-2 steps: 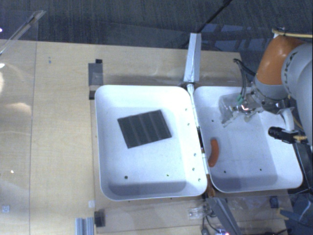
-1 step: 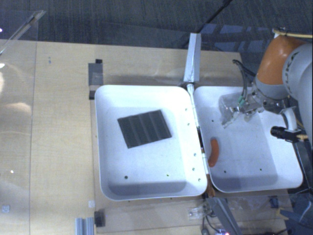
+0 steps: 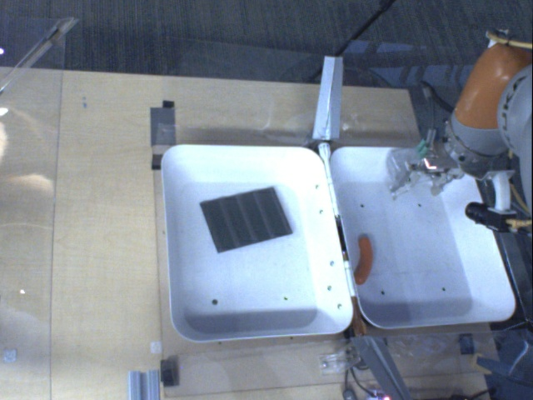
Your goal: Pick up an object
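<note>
Near right bin's [image 3: 491, 294] left wall, sausage [image 3: 363, 259] lying lengthwise, near-to-far

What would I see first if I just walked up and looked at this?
Probably the dark ribbed mat, lying flat in the middle of the left bin. Next comes the little orange-red sausage-shaped thing by the left wall of the right bin. Then the grey arm with its orange band, its pincer over that bin's far end.
</note>
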`<state>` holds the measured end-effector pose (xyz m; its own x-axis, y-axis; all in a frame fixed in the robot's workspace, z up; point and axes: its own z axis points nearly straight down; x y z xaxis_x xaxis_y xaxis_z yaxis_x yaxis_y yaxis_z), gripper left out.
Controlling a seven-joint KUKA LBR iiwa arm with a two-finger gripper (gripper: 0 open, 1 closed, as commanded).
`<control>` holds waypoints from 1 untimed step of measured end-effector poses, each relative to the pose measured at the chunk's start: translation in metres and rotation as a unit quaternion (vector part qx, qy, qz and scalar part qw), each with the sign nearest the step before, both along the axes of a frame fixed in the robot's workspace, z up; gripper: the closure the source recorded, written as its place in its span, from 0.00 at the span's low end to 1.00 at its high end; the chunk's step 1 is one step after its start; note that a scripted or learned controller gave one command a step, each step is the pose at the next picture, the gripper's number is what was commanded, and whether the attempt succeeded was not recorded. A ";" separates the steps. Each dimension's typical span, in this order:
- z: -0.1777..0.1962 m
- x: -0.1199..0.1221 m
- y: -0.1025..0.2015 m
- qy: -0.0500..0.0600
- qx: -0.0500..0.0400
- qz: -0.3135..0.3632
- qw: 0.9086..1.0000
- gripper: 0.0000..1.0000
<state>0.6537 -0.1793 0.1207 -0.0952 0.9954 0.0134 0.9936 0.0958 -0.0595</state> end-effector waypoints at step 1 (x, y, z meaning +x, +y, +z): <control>0.134 0.017 -0.005 -0.034 -0.007 -0.062 0.997 0.00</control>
